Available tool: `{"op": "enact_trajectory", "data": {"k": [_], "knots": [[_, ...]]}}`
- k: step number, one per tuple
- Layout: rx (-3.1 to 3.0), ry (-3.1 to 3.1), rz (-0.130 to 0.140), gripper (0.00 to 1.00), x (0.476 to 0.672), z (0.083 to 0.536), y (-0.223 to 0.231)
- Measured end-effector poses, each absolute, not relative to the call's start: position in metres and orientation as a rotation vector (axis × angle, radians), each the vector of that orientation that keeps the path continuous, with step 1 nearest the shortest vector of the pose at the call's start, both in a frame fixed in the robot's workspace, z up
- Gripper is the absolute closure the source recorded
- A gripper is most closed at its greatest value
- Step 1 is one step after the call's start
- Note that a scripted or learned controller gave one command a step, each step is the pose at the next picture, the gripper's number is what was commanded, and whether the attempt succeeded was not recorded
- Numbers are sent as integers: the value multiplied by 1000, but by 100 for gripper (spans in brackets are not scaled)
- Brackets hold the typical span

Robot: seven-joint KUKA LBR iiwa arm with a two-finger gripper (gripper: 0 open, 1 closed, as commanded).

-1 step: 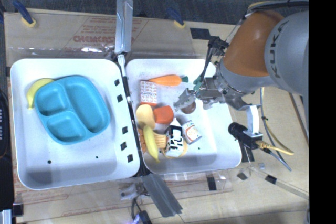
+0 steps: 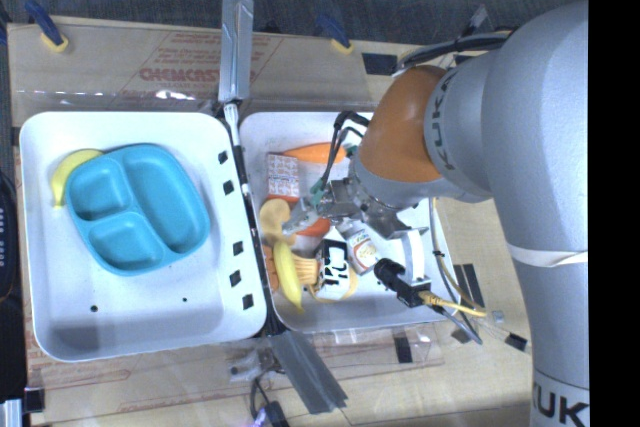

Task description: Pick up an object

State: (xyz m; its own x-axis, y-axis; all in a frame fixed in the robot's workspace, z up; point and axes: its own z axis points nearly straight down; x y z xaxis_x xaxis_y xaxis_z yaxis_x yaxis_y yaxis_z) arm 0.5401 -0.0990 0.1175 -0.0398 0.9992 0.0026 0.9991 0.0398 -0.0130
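Arm enters from frame right; gripper (image 2: 312, 215) low over right bin (image 2: 300, 127), centre of frame. Finger state: cannot tell, wrist and clutter obscure it. Candidates crowd bin's left side: banana (image 2: 288, 277), carrot (image 2: 312, 154), patterned packet (image 2: 283, 174), all touching or near. Left bin (image 2: 40, 140) holds blue divided plate (image 2: 140, 205). Advice: target one item, descend vertically, avoid bin wall, confirm grasp before lifting.
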Motion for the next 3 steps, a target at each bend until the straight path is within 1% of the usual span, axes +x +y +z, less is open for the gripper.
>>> {"op": "enact_trajectory", "data": {"k": [1,2,3], "knots": [[-1856,-2529,1,0,554,92,-106],[-1852,-2531,3,100,554,101,-107],[-1850,-2544,-6,100,528,195,-68]]}}
